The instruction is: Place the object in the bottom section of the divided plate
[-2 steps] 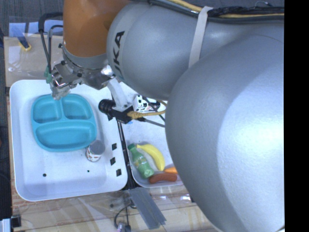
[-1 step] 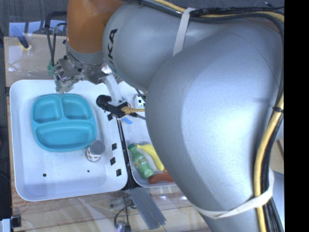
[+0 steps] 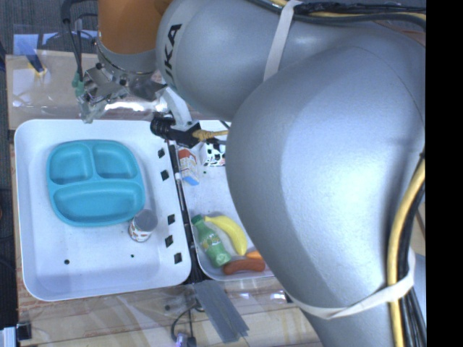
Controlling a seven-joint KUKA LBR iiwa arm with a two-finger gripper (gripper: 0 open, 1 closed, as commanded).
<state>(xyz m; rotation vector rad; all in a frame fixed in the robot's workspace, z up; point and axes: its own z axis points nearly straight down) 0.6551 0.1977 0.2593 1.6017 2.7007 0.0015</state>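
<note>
A blue divided plate [image 3: 94,181] lies in the left white bin [image 3: 43,280], with two small sections on its far side and one wide section [image 3: 90,202] nearest the camera. All three sections look bare. A small round can [image 3: 142,225] with a grey lid stands just off the plate's near right corner, touching its rim or nearly so. My gripper [image 3: 92,101] hangs over the far rim of the left bin, beyond the plate's far edge, below the orange wrist band [image 3: 126,13]. I see nothing held under it.
The grey arm covers most of the right bin [image 3: 206,266]. Showing there are a yellow banana [image 3: 226,231], a green bottle [image 3: 212,244], a red-orange sausage shape [image 3: 242,264], a small white bottle [image 3: 189,166] and a black-and-white spotted item [image 3: 214,154].
</note>
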